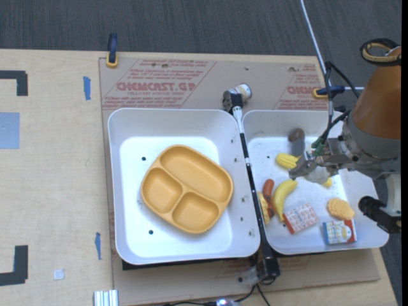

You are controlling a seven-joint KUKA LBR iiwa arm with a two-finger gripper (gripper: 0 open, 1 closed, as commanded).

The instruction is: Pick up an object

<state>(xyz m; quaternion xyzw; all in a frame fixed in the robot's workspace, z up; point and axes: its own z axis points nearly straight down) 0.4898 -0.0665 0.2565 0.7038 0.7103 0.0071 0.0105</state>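
1. The gripper point(306, 166) is hanging low over the right bin point(376, 238), reaching in from 3 o'clock. It's sitting just past the corn cob point(287, 161), prob. lining up on that or the banana point(282, 194).
2. Jaws: can't tell whether spread or pressed together, as dark hardware and cables are blurring the tips. Nothing is visibly pinched between them.
3. Task items are all lying loose in the right bin. Corn cob at approx. 10 o'clock of the bin, knobbly yellow plastic. Banana near centre, smooth and curved. Red sausage point(268, 187) just at 9 o'clock of the banana.
4. A flat red-and-white packet point(300, 217) is lying at 6 o'clock, a small printed box point(338, 233) at 5 o'clock, and a yellow-orange lump point(340, 208) just above it.
5. A grey rounded piece point(296, 134) is sitting at 12 o'clock by the wall.
6. The left bin point(121, 145) is holding a three-compartment yellow tray point(186, 189), smooth plastic, lying flat and rotated, well apart from the arm.
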